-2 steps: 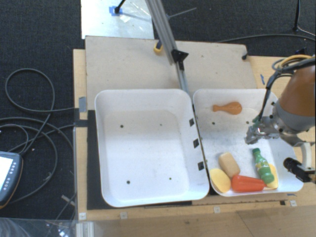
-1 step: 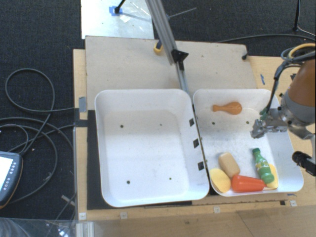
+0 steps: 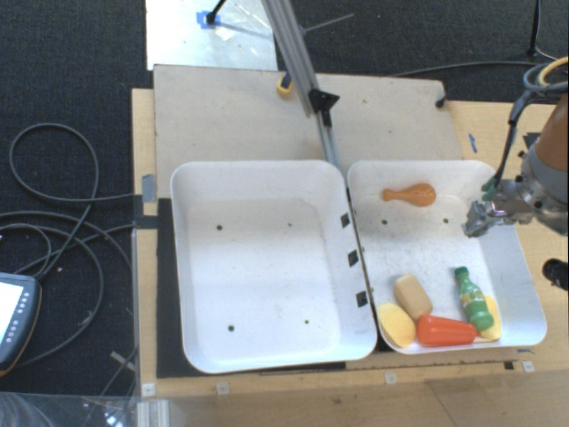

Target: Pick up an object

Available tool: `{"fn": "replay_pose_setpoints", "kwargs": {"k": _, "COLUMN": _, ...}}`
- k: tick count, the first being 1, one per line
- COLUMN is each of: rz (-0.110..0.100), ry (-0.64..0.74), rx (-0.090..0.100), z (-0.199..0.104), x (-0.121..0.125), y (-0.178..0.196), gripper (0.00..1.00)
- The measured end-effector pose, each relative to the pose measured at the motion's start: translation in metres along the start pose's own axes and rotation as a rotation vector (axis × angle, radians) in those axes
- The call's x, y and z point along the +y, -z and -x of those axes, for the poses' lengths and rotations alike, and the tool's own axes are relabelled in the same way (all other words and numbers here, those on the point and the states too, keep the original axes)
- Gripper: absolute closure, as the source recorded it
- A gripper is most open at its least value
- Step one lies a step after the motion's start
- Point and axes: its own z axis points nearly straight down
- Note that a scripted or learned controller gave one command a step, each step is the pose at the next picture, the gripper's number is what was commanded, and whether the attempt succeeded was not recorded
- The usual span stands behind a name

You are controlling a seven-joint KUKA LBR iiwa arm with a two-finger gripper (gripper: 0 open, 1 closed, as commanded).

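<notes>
Camera view: two white bins side by side on the bench, arm coming in from the right. Gripper sits over the right bin, near its right wall, abt mid-depth. Can't tell its state, too small and blurred, and nothing visibly held.

Left bin has no objs in it. All candidates are in the right bin:
- chicken drumstick, orange-tan, toward the far wall, alone on bare floor.
- cluster at the near edge: yellow piece, tan block, red-orange carrot-like piece, green bottle. These touch or nearly touch each other, and the bottle's base end lies on another yellow item.

Key relation: the drumstick lies to the image-left of the gripper and slightly further back, w/ clear floor between them. Its long axis runs roughly left-right in the picture, thin end pointing left, fat end toward the gripper. The cluster is on the other side, nearer the camera; the green bottle is the closest of those, long axis running roughly front-to-back w/ a slight tilt.

Judgement: the drumstick looks like the easier pick, isolated, so jaws closing across its short axis wouldn't bump neighbours. The cluster is crowded against the bin wall, so more risk of a nudge or a miss.
</notes>
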Motion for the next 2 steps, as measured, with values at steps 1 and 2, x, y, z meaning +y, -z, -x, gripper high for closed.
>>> {"fn": "replay_pose_setpoints", "kwargs": {"k": 1, "rz": -0.006, "ry": 0.004, "rx": 0.004, "z": -0.049, "x": 0.012, "y": -0.011, "gripper": 1.0}}
{"fn": "replay_pose_setpoints", "kwargs": {"k": 2, "rz": -0.004, "ry": 0.006, "rx": 0.004, "z": -0.102, "x": 0.025, "y": -0.002, "gripper": 1.0}}
